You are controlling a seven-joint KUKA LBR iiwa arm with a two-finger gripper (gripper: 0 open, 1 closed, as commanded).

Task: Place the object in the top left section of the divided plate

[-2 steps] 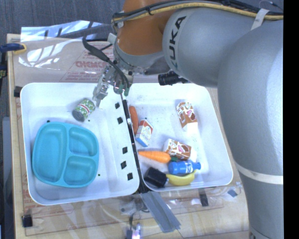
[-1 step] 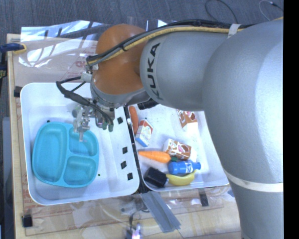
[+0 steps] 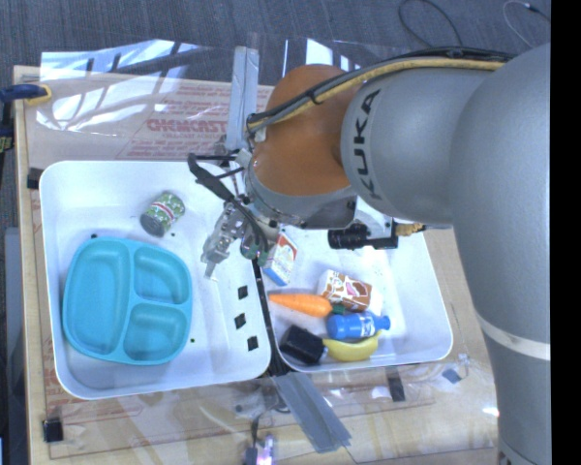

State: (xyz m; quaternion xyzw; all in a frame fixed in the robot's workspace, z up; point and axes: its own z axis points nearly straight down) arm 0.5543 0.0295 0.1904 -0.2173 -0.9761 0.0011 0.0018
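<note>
A light blue divided plate (image 3: 89, 298) lies in the left white bin (image 3: 58, 194), with one large section on its left and two smaller ones on its right; nothing lies in it. My gripper (image 3: 230, 243) hangs over the right part of the left bin, close to the wall shared by the two bins and well to the right of the plate. A small green and white can (image 3: 163, 212) lies on its side above the plate. The grey and orange arm hides the far part of the right bin.
The right bin (image 3: 428, 310) holds a carrot (image 3: 300, 304), a small printed carton (image 3: 347, 291), a blue bottle (image 3: 356, 325), a banana (image 3: 356, 349), a black block (image 3: 300, 345) and a red, white and blue packet (image 3: 283, 260). Bare floor of the left bin lies between plate and gripper.
</note>
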